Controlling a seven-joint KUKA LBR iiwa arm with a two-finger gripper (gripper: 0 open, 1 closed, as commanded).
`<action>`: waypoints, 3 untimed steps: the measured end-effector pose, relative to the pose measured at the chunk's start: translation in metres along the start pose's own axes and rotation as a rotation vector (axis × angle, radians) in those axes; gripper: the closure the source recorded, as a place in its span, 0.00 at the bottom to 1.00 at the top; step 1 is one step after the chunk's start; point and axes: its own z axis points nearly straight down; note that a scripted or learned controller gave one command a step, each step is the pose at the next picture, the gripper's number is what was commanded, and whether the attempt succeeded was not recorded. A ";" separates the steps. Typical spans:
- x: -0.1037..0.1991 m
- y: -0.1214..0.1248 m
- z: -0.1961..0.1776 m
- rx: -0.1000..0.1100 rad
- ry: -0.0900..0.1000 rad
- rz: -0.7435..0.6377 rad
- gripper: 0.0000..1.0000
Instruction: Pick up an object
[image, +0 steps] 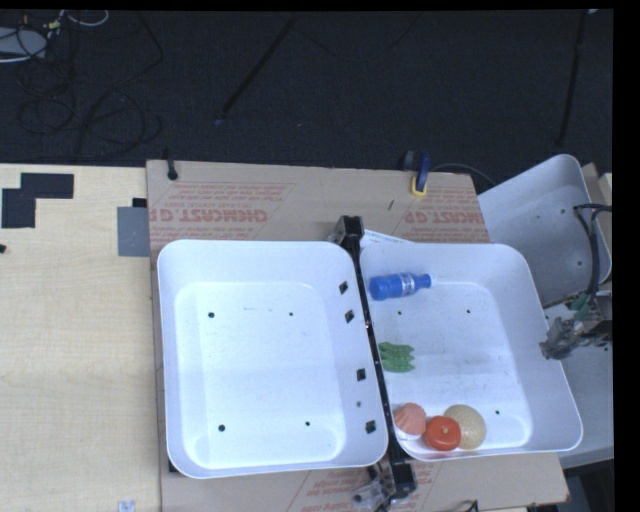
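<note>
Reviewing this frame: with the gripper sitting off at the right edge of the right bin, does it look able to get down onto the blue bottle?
Probably yes. The blue bottle lies alone near the right bin's back-left corner, nothing over it. The gripper sits beyond the bin's right rim, with bare floor between; the nearby wall could crowd a grasp.

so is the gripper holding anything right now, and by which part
Nothing is held. The gripper sits outside the right bin, apart from the blue bottle and the other objects.
</note>
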 end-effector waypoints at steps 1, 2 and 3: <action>0.000 0.000 -0.009 0.002 0.001 -0.005 1.00; -0.001 0.000 -0.019 0.003 0.002 -0.011 1.00; -0.001 0.000 -0.028 0.005 0.002 -0.017 1.00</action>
